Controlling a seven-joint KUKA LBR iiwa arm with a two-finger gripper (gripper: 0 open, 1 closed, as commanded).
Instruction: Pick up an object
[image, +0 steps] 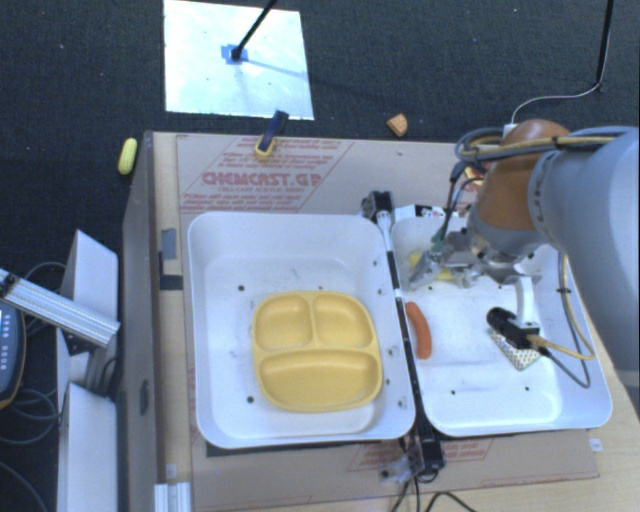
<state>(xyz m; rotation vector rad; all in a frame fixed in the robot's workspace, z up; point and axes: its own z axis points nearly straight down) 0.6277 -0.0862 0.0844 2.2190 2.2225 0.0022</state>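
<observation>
Camera view: the grey arm with an orange band (510, 195) enters from the right of the frame and hangs its two-finger gripper (445, 265) over the upper left part of the shallow white right-hand bin (500, 405). Whether the gripper is released or clenched cannot be told from this angle, and nothing is seen held in it. The likeliest target, an orange sausage-shaped toy (419, 330), lies lengthwise just beside that bin's left wall, below the gripper in the frame and apart from it. The shallow white left-hand bin (225, 300) holds a yellow three-compartment plastic plate (318, 350). Judged step: approach before the grasp. To do it well, centre over the toy's middle, set the closing direction across its short axis, keep clear of the adjacent wall, and descend fully before closing.
</observation>
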